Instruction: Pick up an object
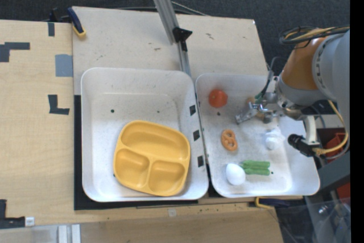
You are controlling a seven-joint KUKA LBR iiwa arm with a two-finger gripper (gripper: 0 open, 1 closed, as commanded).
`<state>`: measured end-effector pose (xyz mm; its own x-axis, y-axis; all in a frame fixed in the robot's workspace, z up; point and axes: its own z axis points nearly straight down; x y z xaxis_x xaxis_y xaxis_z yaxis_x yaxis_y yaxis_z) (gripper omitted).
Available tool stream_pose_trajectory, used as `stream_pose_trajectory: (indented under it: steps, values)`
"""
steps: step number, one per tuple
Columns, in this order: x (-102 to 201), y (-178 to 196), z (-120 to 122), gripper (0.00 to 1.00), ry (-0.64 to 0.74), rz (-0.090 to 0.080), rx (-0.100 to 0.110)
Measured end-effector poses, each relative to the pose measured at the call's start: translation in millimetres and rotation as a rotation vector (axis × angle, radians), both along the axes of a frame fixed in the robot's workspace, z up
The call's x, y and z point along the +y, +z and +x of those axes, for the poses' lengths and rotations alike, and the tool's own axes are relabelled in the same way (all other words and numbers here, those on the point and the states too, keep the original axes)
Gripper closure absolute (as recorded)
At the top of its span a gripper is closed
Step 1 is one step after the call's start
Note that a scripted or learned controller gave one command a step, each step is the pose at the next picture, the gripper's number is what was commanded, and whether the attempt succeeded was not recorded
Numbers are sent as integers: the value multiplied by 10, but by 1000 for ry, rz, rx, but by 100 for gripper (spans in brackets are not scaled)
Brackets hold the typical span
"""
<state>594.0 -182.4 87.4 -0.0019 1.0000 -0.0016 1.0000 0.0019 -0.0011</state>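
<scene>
The right bin (296, 182) holds a red ball (217, 98) at its far left, an orange pretzel-shaped piece (228, 140) near the middle, a white egg (235, 174) and a green pod (256, 167) at the front, and a small white lump (273, 139) on the right. My gripper (245, 115) is low over this bin, right of the red ball and just above the pretzel piece. Nothing is seen held in it.
A yellow divided plate (152, 157) lies in the left bin (96, 122). A slanted metal pole (165, 3) stands behind the bins. The arm's orange band (301, 68) and cables hang over the right bin's far right edge.
</scene>
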Motion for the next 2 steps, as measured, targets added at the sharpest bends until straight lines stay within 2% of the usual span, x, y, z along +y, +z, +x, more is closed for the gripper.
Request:
stream_pose_trajectory:
  steps: [1, 2]
  values:
    - [5, 109, 0, 100, 1, 1, 1]
    - [60, 667, 99, 100, 1, 0, -6]
